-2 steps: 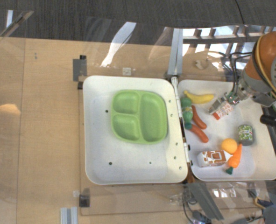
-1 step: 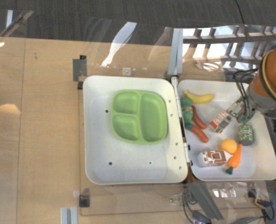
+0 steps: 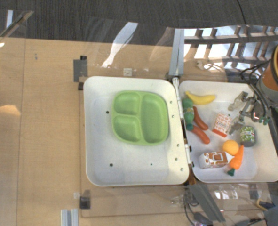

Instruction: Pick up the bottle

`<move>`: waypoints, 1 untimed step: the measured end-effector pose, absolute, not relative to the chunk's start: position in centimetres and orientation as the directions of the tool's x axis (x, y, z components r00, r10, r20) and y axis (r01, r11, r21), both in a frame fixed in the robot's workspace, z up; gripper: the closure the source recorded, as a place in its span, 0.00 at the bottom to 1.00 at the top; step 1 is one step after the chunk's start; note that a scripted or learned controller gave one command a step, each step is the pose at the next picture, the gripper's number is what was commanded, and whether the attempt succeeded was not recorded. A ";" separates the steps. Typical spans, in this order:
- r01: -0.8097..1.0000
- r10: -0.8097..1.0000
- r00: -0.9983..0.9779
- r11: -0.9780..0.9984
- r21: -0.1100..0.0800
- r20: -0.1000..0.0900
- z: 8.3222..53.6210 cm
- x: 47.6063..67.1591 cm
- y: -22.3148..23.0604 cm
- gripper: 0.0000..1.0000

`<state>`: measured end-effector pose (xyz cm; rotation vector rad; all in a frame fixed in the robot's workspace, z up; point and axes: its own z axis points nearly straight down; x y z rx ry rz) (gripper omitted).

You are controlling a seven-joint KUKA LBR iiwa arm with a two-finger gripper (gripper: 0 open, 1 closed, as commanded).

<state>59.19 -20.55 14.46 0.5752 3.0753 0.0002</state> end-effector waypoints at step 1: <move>0.221 0.220 -0.974 0.975 -0.001 -0.056 10.4 56.0 -20.7 0.00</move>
